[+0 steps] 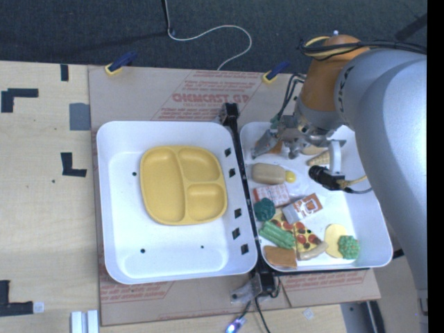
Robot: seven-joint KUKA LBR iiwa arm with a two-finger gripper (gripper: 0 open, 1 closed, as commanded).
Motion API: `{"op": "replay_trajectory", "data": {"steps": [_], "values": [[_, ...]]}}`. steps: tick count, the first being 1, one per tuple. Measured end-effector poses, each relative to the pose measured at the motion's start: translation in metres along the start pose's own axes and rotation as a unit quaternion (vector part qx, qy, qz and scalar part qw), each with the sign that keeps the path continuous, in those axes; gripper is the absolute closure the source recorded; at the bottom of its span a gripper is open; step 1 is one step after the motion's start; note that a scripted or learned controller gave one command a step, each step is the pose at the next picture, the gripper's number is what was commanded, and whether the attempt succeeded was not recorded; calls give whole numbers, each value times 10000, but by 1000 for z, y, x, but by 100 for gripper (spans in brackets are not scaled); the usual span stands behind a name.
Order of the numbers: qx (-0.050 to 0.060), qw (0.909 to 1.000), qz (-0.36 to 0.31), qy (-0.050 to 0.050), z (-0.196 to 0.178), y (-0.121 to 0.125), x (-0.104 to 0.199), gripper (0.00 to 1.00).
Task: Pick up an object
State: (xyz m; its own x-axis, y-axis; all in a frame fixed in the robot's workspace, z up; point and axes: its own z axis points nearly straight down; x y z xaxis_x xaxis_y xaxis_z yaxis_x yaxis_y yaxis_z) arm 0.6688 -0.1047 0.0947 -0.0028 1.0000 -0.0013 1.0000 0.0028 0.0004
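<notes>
Object to pick: the tan bottle-like toy (270,174) lies near the right bin's (374,252) far-left corner, just below the jaws (286,141); whether they are spread or pressed together, I cannot tell. The toys are crowded, so a descent could nudge the bottle or catch the bin wall. The cardboard under the bins (201,96) bears red print, perhaps "CHEMCAST".

**My arm, reaching in from the right**

My grey arm (392,116) comes in from the right edge and bends downward. The orange band (320,82) sits just above my wrist. My gripper (281,143) hangs low and points down; its fingers are too blurred to read.
</notes>
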Motion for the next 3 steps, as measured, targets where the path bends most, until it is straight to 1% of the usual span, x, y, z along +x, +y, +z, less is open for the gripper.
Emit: {"op": "replay_trajectory", "data": {"steps": [1, 2, 3], "values": [[-7, 10000, 21, -5, -31, 0, -40, 0], [-48, 10000, 27, 5, -7, -36, -31, 0], [5, 10000, -2, 13, 11, 0, -10, 0]]}}
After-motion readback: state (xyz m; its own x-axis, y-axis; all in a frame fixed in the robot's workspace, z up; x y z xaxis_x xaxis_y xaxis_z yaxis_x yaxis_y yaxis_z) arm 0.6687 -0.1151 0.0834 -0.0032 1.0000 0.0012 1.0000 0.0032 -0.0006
